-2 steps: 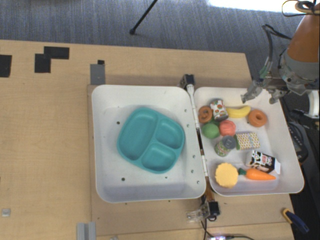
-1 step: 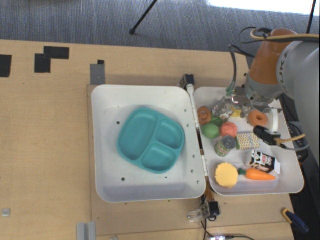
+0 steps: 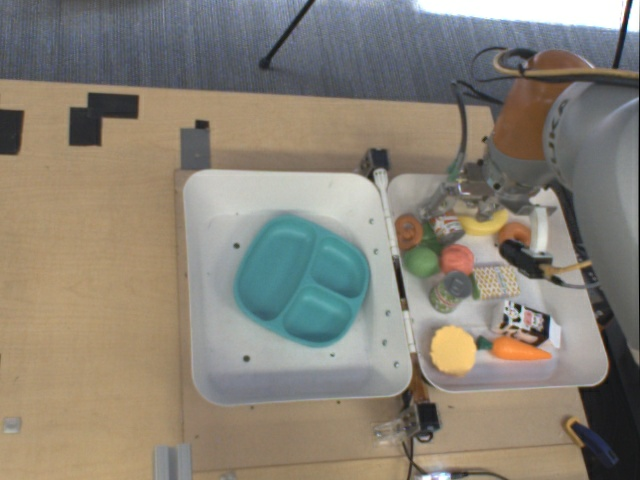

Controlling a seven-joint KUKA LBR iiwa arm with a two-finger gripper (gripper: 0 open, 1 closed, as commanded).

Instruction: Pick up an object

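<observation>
Here, my gripper [image 3: 462,200] low at the right bin's [image 3: 590,363] upper edge, above the banana [image 3: 484,225], finger state unclear, teal tray [image 3: 302,279] in the left bin [image 3: 205,298].

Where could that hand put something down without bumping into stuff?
The left bin has bare floor all around the teal tray, widest along its near edge. The right bin is crowded: banana, green ball, carrot, yellow disc.

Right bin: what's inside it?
Right bin holds a yellow round piece, carrot, cow-print carton, green ball, can and banana. The arm covers its far corner, so anything beneath is hidden.
</observation>
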